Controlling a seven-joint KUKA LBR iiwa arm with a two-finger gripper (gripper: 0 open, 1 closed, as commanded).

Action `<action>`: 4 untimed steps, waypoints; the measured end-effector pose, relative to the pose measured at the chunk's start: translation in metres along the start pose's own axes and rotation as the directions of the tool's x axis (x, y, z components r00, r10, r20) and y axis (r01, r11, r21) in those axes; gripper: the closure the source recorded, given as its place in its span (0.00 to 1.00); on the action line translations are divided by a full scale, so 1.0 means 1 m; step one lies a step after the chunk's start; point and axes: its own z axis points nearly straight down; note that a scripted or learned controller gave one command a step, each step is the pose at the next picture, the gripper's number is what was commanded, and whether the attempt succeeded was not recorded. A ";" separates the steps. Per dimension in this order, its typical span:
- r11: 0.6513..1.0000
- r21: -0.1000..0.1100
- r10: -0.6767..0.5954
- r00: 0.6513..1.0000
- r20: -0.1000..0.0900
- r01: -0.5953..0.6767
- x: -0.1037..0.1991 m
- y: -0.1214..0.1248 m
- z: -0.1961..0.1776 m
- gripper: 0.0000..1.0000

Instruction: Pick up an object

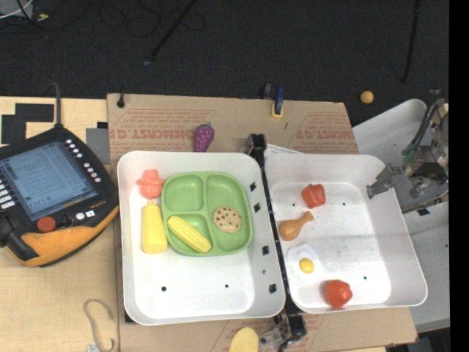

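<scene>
Arm entering from the right edge, its end hanging over the right rim of the right bin [396, 218]. Gripper [388, 180]: a dark finger juts left over the bin's right edge; how far the pincer is spread cannot be told, and nothing is seen in it.

Right bin contents, all lying apart from the gripper: red pepper [314, 194] near the upper middle; chicken drumstick [294, 226] just below it; fried egg [304, 263] lower left; red tomato [338, 292] near the front wall.

Left bin [190, 299] contents: green divided plate [207, 213] bearing a corn cob [189, 234] and a cookie [227, 218]; yellow bottle [153, 228] and pink toy [150, 184] just beside the plate's left edge.

Outside the bins: purple grapes [204, 136] behind the left bin; control pendant [47, 189] at far left.
</scene>
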 end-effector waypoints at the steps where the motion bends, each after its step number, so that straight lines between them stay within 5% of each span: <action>1: 1.000 -0.011 -0.002 1.000 0.003 0.002 0.000 0.002 -0.006 0.00; 4: 1.000 -0.005 -0.006 1.000 0.001 0.006 0.023 0.008 0.159 0.00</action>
